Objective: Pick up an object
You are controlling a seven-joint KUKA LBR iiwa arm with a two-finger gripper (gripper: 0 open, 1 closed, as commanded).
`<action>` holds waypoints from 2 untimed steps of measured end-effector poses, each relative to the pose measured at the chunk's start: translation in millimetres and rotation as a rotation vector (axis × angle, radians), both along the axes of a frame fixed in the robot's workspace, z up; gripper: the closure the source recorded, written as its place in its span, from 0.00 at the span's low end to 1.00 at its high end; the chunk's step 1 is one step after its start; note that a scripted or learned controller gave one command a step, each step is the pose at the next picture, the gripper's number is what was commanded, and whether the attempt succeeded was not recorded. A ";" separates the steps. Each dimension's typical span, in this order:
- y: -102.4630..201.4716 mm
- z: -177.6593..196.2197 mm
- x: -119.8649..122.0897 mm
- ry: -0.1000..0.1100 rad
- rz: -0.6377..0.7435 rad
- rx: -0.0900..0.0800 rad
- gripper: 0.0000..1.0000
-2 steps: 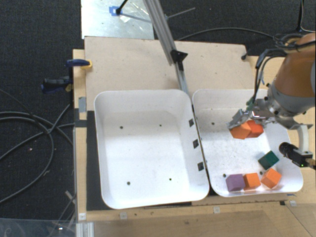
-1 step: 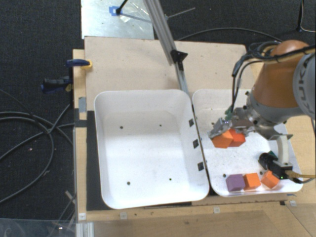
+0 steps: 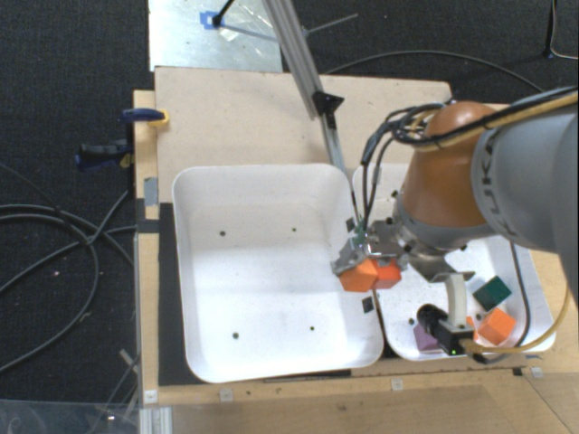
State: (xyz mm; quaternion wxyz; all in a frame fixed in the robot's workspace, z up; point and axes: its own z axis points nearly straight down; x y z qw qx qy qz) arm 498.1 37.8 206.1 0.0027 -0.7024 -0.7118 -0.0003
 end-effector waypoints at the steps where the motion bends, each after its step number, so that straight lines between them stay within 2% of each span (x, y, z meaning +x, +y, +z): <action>1: 57.3 118.4 -12.7 -0.012 -0.002 0.000 1.00; 2: 62.3 157.6 -10.5 -0.008 -0.006 -0.003 1.00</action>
